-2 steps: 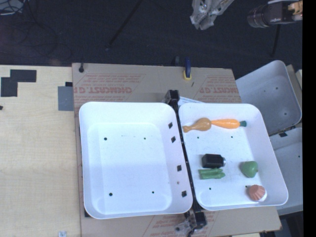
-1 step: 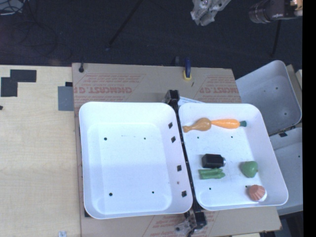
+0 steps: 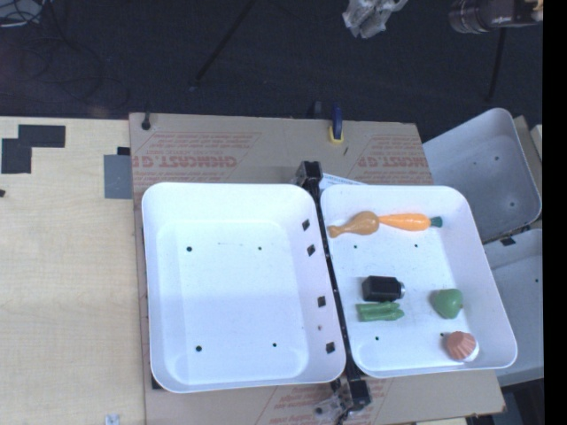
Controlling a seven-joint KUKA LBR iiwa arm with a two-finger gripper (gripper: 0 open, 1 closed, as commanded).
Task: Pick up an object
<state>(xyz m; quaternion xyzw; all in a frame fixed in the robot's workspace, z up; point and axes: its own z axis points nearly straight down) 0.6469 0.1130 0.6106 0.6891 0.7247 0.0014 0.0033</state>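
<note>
The right white bin (image 3: 478,264) holds an orange plastic carrot (image 3: 407,222) touching a tan gourd (image 3: 354,227), a black block (image 3: 382,287), a green pod (image 3: 379,312), a green pepper (image 3: 447,303) and a pink shell-like piece (image 3: 460,345). The cardboard sheet (image 3: 221,144) under both bins bears red print reading "CHEMCAST," upside down. The grey gripper (image 3: 368,16) hangs high above the bench; whether it is apart or together cannot be told.

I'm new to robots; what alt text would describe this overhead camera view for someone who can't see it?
Two shallow white bins sit side by side; the right bin holds a tan pear-shaped toy, orange carrot, black block, green pod, green pepper and pinkish ball. The gripper hangs high above.
</note>
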